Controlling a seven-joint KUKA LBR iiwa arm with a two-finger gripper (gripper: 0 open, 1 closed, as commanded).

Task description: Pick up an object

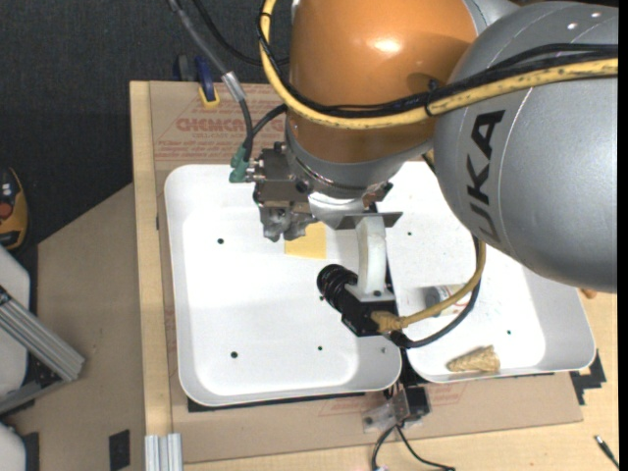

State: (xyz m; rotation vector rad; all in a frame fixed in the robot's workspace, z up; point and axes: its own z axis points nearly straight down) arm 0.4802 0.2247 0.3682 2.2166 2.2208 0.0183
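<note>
Likely light, soft, flat yellow sponge piece in left bin; best pinched across edges. Claw state: cannot tell.

Dark grey carpeted floor along the top and left. Tan cardboard sheet with red printing over the bench, under two white bins. Aluminium framing at the lower left corner. Even overhead light, soft shadows.

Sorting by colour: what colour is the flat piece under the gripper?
Pale yellow, camera view.
</note>
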